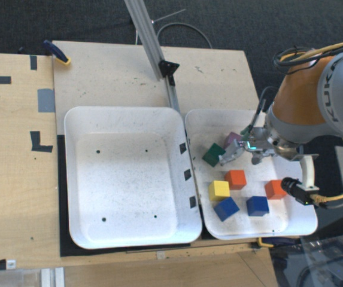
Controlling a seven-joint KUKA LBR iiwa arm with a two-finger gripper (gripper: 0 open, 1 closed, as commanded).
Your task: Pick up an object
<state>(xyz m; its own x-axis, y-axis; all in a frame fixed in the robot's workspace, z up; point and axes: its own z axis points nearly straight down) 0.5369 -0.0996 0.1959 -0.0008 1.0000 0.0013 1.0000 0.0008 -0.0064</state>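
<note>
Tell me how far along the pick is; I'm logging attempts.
Done: the claw has reached into the right bin, beside the green block and purple block. In hand: nothing visibly between its fingers; whether they are closed is unclear. Left: grasping and lifting; the orange, yellow and blue blocks all lie on the bin floor.

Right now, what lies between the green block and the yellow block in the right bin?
Bare white bin floor in the camera view. The green block sits above the yellow block, apart from it; the orange block lies off to the right.
</note>
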